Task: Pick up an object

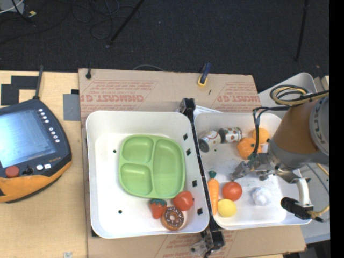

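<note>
The right bin (271, 215) holds a small bottle (218, 137) lying on its side, an orange (248, 147), a carrot (213, 195), a red tomato (232, 191), a yellow lemon (227, 208) and a white object (262, 197). My gripper (244, 170) hangs low over this bin, just below the orange and up and to the right of the red tomato. Nothing shows in its grasp. The grey arm with its orange band (293, 130) comes in from the right and hides part of the bin's right side.
The left bin (102, 138) carries a green divided plate (152, 165), with a strawberry (158, 207), a second tomato (183, 200) and a donut (173, 218) near its front edge. A teach pendant (29, 144) lies at the far left. A clamp (203, 75) sits behind the bins.
</note>
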You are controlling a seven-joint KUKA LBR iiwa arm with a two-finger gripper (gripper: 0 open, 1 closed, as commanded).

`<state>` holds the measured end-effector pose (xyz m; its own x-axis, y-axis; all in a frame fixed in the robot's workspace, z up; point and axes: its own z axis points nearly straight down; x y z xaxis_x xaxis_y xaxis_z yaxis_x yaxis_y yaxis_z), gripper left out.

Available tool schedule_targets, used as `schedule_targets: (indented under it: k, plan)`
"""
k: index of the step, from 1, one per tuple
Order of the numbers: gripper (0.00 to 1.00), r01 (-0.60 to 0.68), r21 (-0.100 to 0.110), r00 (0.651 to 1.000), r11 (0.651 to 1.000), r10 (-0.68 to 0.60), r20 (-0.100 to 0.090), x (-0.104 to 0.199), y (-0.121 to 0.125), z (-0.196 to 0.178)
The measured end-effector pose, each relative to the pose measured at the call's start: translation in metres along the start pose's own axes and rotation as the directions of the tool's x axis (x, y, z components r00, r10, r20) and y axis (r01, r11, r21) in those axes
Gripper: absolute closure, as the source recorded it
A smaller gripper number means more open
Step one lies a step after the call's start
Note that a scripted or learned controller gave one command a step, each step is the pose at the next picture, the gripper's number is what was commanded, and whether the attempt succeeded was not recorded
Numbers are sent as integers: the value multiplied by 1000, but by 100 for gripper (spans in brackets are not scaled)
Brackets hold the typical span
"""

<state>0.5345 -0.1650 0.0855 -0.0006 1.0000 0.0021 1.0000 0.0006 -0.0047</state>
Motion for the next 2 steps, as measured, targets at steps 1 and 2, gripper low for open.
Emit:
schedule_targets:
  k: [1,2]
  plan:
    - [100,-6,-2,1000,1000,6,1,-2,0,-13]
    - [100,0,-7,1000,1000,0,2,-5,0,-76]
